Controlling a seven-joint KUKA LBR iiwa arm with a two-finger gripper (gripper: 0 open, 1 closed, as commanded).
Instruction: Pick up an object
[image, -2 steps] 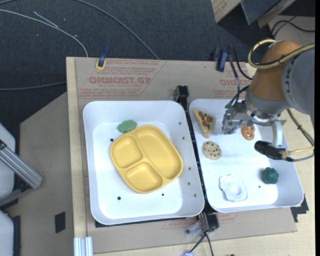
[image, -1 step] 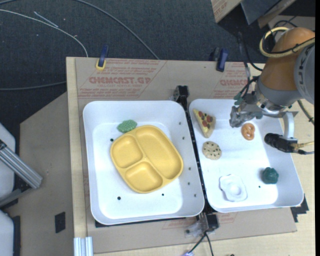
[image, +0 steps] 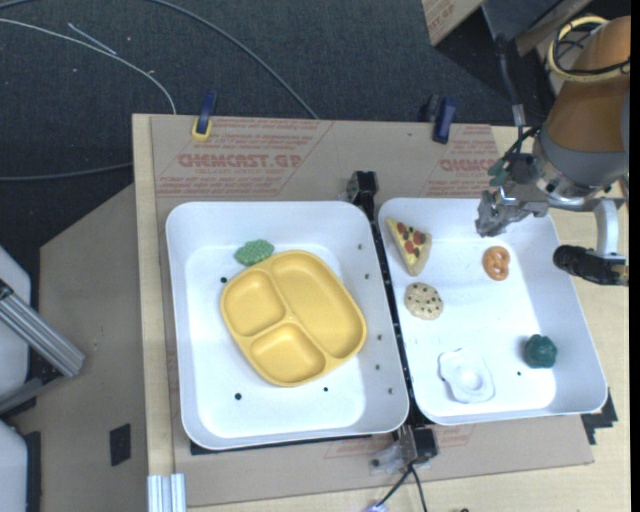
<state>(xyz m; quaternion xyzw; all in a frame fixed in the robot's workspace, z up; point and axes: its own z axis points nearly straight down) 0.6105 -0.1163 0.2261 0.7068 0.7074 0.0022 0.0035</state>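
Observation:
The right bin (image: 575, 330) holds a pizza slice (image: 409, 243), a chocolate-chip cookie (image: 424, 300), a small pretzel (image: 496, 262), a fried egg (image: 466, 376) and a dark green lump (image: 541, 350). My gripper (image: 491, 220) hangs over the bin's far part, just above and slightly left of the pretzel, at some height. Nothing shows between its fingers. The orange band and grey wrist sit above it at the upper right.
The left bin (image: 195, 330) bears a yellow three-compartment plate (image: 291, 317) with a green leafy piece (image: 254, 252) at its far left corner. Blue clamps (image: 443, 119) hold the cardboard at the back edge. A black fitting (image: 590, 262) juts in at the right.

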